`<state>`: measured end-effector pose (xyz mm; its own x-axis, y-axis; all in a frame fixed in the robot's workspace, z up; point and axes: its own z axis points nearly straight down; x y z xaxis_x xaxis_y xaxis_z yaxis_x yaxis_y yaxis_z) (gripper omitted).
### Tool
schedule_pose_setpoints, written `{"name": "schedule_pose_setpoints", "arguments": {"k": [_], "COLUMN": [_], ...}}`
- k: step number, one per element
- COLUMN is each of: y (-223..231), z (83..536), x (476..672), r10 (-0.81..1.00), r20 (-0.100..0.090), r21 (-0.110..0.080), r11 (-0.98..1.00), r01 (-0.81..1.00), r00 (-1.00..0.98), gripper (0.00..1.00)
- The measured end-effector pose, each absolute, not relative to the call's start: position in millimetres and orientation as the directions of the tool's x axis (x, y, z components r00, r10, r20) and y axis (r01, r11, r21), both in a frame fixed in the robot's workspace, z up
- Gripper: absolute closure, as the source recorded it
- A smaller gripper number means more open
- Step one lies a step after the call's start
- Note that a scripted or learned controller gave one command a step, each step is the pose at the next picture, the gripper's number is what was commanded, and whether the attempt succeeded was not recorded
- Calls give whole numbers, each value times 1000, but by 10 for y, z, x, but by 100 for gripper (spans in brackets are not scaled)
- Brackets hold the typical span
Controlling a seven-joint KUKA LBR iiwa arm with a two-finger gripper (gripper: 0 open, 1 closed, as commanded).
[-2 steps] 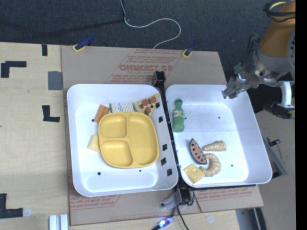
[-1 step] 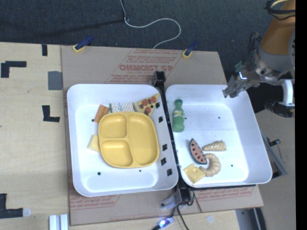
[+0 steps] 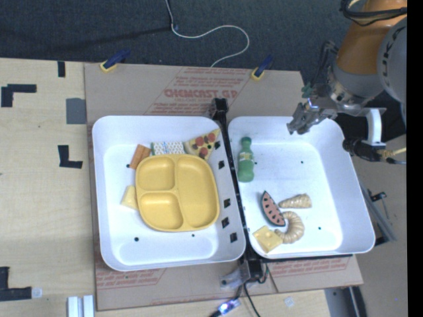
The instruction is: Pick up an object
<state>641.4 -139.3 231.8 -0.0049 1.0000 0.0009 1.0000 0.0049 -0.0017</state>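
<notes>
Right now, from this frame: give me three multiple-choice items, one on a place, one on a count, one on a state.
1. Where does the green bottle lie?
A. right bin, by the divider
B. left bin
C. on the cardboard

2. How many compartments has the yellow plate?
A. two
B. three
C. five

3. Where is the pincer?
A. above the right bin's far corner, apart from the toys
B. clamped on the bottle
C. over the left bin

Key: 1 A, it lies along the right bin's left wall. 2 B, three hollows show. 3 A, nothing lies beneath it.
</notes>
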Motion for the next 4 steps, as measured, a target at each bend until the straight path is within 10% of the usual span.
{"name": "schedule_pose_setpoints", "arguments": {"k": [2,4], "y": [-384,-510], "z": [2323,2149], "x": [6155,6153], "r10": [1000,1000], "r20": [2,-1], "r21": [-3,-3], "r11": [7,1], "r01": [1000,1000], "r00": [-7,-1], "gripper": [100,100]}}
